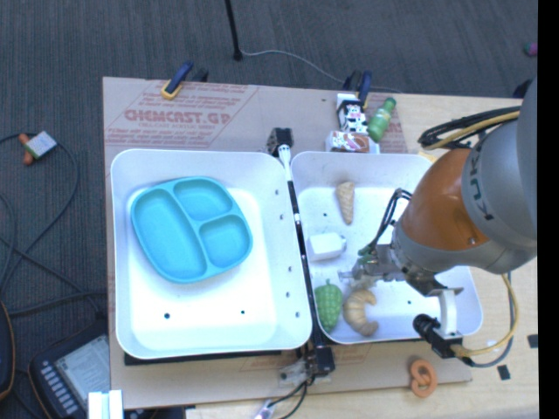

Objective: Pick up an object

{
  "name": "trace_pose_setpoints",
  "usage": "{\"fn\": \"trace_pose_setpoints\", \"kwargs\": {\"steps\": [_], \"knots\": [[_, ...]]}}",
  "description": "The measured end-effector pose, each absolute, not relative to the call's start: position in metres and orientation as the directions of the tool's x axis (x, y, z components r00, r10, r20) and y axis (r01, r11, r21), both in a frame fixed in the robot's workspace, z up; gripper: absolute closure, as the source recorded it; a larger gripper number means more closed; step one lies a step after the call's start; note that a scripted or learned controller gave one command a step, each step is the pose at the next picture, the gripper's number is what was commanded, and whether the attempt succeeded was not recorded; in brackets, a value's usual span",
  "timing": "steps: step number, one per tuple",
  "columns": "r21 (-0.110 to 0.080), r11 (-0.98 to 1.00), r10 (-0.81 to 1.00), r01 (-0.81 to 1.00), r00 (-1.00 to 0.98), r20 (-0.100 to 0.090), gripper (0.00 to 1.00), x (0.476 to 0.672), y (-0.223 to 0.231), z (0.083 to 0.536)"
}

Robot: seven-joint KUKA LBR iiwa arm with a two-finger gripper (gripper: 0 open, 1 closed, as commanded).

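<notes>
Nearest the camera, an orange ring [423, 377] lay on the bench just outside the right bin's [467, 321] front rim. Inside that bin, the gripper [365, 271] hung low over the floor, directly above a croissant [360, 310] that lay beside a green item [328, 305] in the front left corner; a white block [325, 245] and a cone [347, 200] lay farther back. Whether the fingers were open or closed could not be determined, and nothing was visibly held between them.
</notes>
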State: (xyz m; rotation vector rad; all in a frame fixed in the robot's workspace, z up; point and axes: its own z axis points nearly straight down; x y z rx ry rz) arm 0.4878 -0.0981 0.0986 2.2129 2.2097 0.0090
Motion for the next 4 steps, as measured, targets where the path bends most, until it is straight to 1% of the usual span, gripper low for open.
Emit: {"fn": "trace_pose_setpoints", "kwargs": {"steps": [1, 2, 3, 4], "knots": [[0.013, -0.002, 1.000, 1.000, 0.002, -0.006, 0.00, 0.487, -0.098, 0.098], [0.012, -0.001, 1.000, 1.000, 0.001, -0.005, 1.00, 0.488, -0.098, 0.107], [0.012, -0.001, 1.000, 1.000, 0.001, -0.005, 0.00, 0.487, -0.098, 0.107], [0.004, -0.002, 1.000, 1.000, 0.002, -0.002, 0.00, 0.485, -0.097, 0.087]]}}
